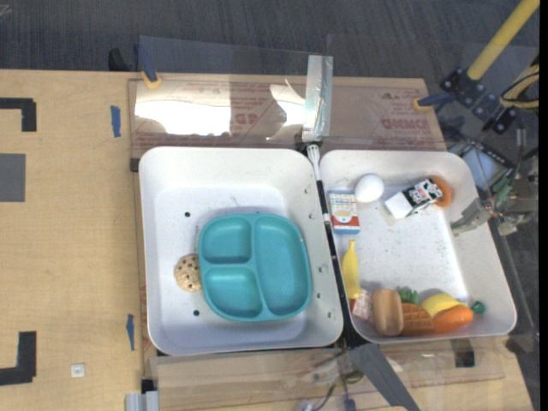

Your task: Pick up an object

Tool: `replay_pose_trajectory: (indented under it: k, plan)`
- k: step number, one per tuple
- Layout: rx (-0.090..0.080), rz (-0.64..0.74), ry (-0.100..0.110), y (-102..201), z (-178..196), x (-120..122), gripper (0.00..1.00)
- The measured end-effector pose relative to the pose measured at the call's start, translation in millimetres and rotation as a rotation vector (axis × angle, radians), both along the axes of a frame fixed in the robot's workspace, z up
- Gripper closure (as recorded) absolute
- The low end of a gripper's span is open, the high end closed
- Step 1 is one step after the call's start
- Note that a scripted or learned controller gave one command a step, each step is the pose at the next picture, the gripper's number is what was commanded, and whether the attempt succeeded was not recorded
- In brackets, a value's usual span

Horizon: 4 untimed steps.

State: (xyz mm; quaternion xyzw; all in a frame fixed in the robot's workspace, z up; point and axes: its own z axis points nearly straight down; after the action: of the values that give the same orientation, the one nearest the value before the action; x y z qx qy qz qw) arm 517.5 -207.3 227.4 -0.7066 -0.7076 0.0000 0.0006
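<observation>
The left bin (163, 187) holds a teal divided plate (253, 265) and a speckled cookie (187, 272) touching the plate's left side. In the right bin (428, 247), a small milk carton (344, 211), a white egg (369, 187) and a white-and-black toy with an orange end (417, 197) lie along the far side. A yellow banana (350, 268) rests against the bin's left wall. At the near edge, a brown bread roll (387, 312), an orange carrot (454, 318), a yellow piece (437, 302) and green bits (408, 296) are heaped together.
A cardboard panel with a clear sheet (223, 105) stands behind the bins. A grey metal piece (479, 218) sits at the right bin's right rim, with cables (505, 178) and a yellow bar (505, 28) beyond it. Tan bench surface (60, 229) stretches to the left.
</observation>
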Motion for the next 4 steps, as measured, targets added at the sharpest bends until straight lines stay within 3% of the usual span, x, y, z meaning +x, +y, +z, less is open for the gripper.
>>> replay_pose_trajectory:
  k: [1,2,3,4]
  plan:
    - [0.003,0.012,0.006,57,-133,-6,0.0]
    - [-0.002,0.029,-0.007,93,-140,-36,0.0]
    - [-0.002,0.163,-0.005,9,-141,42,0.0]
    - [0.0,-0.012,0.039,33,-140,139,0.0]
